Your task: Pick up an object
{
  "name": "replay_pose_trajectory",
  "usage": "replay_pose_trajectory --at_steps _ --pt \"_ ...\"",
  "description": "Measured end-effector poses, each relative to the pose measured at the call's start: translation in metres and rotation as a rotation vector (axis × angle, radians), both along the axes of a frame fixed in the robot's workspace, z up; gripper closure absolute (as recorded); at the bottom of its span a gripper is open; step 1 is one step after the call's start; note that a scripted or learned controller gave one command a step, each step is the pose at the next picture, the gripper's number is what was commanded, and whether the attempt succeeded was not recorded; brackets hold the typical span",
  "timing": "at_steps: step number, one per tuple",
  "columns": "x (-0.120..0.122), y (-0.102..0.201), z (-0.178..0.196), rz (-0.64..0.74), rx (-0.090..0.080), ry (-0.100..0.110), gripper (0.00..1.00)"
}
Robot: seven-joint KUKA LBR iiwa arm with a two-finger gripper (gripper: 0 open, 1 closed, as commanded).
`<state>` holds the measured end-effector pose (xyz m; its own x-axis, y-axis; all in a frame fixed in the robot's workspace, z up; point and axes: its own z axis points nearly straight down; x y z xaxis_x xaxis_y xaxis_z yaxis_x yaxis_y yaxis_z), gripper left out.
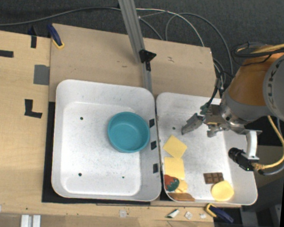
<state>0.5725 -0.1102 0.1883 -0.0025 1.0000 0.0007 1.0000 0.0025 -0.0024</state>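
My gripper (201,128) hangs over the upper middle of the right bin (238,161), its two fingers spread open with nothing between them. Just below and left of it lies a yellow square slice (175,147), with a second yellow square (174,167) beneath that. At the bin's front edge sit a red and green piece (171,182) and a brown flat piece (181,196). A small brown block (213,178) and a yellow round piece (222,190) rest at the front right. A blue bowl (128,131) stands in the left bin (73,143).
A slanted metal post (135,29) rises behind the bins. Cables (191,25) loop across the back of the bench. A black-and-white fitting (243,156) on the arm hangs over the right bin's right rim.
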Motion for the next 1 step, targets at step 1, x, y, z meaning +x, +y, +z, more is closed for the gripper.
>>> replay_pose_trajectory --at_steps 1 --pt "0.0 -0.0002 0.0001 0.0 0.0 -0.001 0.0"
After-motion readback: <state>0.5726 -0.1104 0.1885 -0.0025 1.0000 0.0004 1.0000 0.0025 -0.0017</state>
